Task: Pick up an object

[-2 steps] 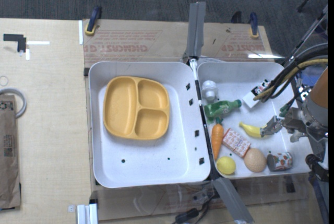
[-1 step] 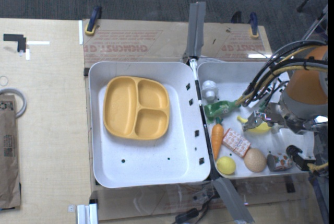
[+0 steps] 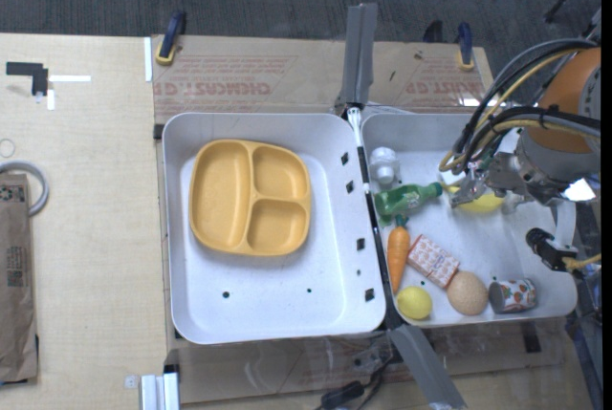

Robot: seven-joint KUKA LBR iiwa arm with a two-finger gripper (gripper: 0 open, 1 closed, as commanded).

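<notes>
- We see the gripper (image 3: pixel 470 196) low in the right white plastic bin (image 3: pixel 421 127), its tip right against a small yellow banana-like item (image 3: pixel 486 203); we cannot tell how wide it stands or whether it has hold of anything.
- That yellow item lies in the upper right part of the right bin, partly under the grey wrist.
- Just left of it lies a green plastic bottle (image 3: pixel 405 200) on its side, with a small clear cup or jar (image 3: pixel 383 163) above it near the bin's left wall.
- Below the bottle, an orange plastic carrot (image 3: pixel 398 255) points down along the left wall.
- Beside the carrot sits a red and white patterned packet (image 3: pixel 433 261), tilted; its print is too small for us to read.
- Along the front edge: a round yellow lemon (image 3: pixel 414 303), a tan egg-shaped item (image 3: pixel 468 293), a small tin can (image 3: pixel 513 295) on its side with an unreadable label.
- The grey arm (image 3: pixel 564 126) with its orange band and black cables comes in from the right.
- The left white bin (image 3: pixel 180 236) holds a yellow three-compartment plate (image 3: pixel 251 196).
- Behind the bins, a cardboard sheet (image 3: pixel 239 78) shows red mirrored print, seemingly "CHEMCUT", held by blue clamps.
- Far left on the bench lies a brown paper bag (image 3: pixel 14 274).
</notes>
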